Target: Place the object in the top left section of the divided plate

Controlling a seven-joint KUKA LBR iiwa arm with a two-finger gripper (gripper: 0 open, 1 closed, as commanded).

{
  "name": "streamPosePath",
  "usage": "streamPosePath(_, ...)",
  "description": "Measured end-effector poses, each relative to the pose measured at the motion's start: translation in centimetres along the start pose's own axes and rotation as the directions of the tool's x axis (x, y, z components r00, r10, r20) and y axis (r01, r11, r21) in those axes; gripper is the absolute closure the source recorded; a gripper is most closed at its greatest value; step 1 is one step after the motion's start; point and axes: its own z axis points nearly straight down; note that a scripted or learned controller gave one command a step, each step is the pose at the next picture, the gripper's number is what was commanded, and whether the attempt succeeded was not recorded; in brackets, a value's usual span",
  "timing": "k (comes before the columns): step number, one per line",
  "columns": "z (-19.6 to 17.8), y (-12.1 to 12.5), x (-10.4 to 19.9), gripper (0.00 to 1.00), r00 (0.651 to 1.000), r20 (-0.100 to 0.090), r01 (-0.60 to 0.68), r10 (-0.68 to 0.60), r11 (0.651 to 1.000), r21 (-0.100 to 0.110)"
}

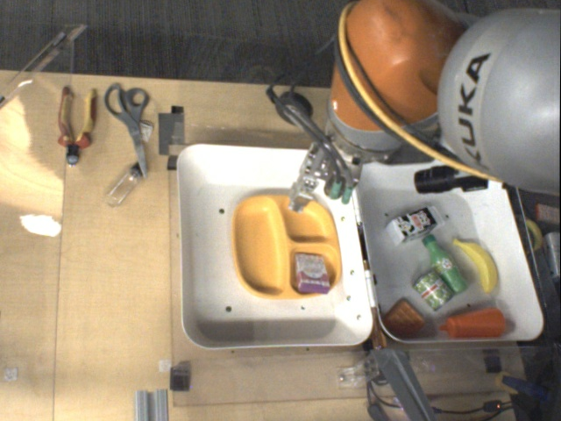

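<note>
A yellow divided plate (263,248) lies in the left white bin (206,235). A small purple packet (312,272) rests in the plate's lower right section. My gripper (302,193) hangs over the plate's upper edge, near the divider between the large left section and the upper right section. Its metal fingertips (298,202) look close together and I see nothing between them. The arm's big orange and grey body covers the bench above the right bin.
The right bin (517,261) holds a black-and-white carton (414,224), a green bottle (443,266), a green can (431,289), a banana (478,264), a brown block (405,317) and an orange carrot-like piece (473,324). Scissors (131,130) and pliers (74,123) lie on the bench at left.
</note>
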Motion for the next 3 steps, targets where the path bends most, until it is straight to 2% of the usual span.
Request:
streamPosePath(1,1.0,-2.3,5.6,1.00,0.997,-0.001,0.078,-0.078,0.997,0.000)
streamPosePath(2,6.6,-7.2,2.3,1.00,0.995,-0.001,0.103,-0.103,0.995,0.001)
streamPosePath(3,6.3,-2.1,2.4,1.00,0.989,-0.001,0.149,-0.149,0.989,0.000)
